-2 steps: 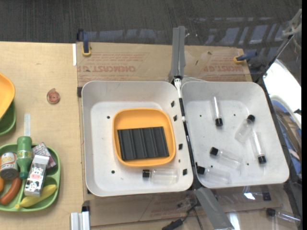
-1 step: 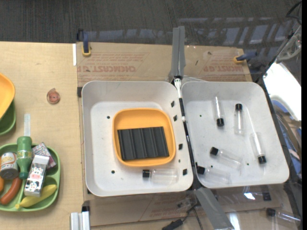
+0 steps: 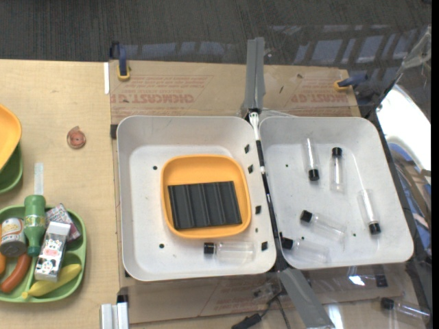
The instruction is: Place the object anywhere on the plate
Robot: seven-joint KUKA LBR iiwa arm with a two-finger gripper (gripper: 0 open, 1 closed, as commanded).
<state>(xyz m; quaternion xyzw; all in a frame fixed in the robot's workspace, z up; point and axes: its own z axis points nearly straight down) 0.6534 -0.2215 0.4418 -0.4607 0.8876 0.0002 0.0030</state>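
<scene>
A clear plastic vial with a black cap (image 3: 228, 250) lies at the square orange plate's (image 3: 205, 166) six o'clock, long axis three-to-nine, cap toward nine.

Two white bins (image 3: 137, 252) are seen on brown cardboard (image 3: 206, 91) printed with red lettering. An orange-yellow plate (image 3: 204, 168) bears a dark grey ribbed panel (image 3: 206, 205). Clear vials (image 3: 311, 157) are capped in black. A green tray (image 3: 75, 266) is seen on the tan table (image 3: 55, 94).

Arm away from both bins, hand likewise
</scene>
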